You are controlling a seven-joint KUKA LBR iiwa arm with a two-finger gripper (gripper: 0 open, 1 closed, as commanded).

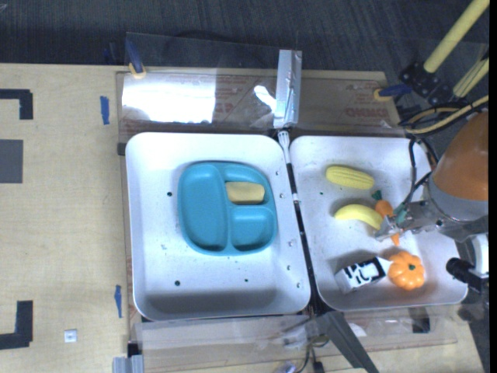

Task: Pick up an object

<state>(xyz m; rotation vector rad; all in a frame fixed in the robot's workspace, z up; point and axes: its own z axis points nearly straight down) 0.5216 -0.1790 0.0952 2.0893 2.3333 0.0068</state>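
Note:
The right bin [311, 169] holds several toy foods. A yellow corn cob [349, 178] lies toward the back, with a yellow banana [359, 215] just in front of it. A small orange carrot [384, 207] sits at the banana's right end. At the front are an orange pumpkin [406, 271] and a black-and-white box [362, 273]. My gripper [394, 225] is low over the bin, right at the carrot and the banana's right tip. The arm's grey wrist and orange band [470, 169] hide the bin's right side.
The left bin [147, 169] carries a blue divided plate [203, 208] with a yellow sponge-like block [245, 193] in its upper right compartment. Behind the bins stand a clear panel and a metal bar [288, 88]. Cables and a yellow pole [458, 29] are at the back right.

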